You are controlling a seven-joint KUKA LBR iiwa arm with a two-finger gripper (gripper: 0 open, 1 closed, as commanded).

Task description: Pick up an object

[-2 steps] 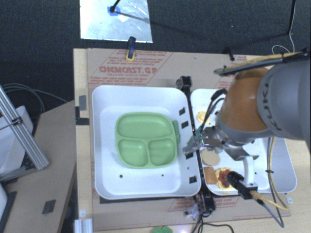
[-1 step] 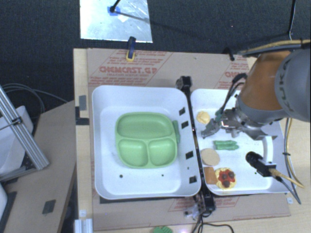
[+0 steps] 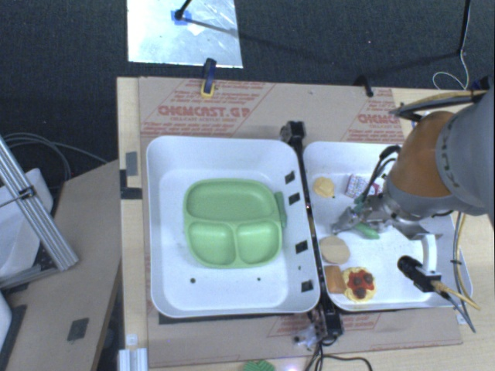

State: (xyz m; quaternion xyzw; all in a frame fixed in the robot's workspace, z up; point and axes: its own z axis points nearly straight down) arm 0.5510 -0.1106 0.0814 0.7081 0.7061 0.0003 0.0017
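Camera view: nearest, in the right bin (image 3: 433, 298), a little pizza (image 3: 359, 282) lies beside a round cookie (image 3: 335, 249). Just past them, the gripper (image 3: 346, 222) hangs low over the bin, and I cannot tell how it stands. Left, a green tray (image 3: 232, 222) fills the other bin (image 3: 166, 284).

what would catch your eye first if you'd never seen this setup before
The green divided tray stands out first, lying alone in the middle of the left bin. Next comes the grey and orange arm reaching over the right bin, its gripper low among small food-like pieces, such as a pizza slice near the front edge.
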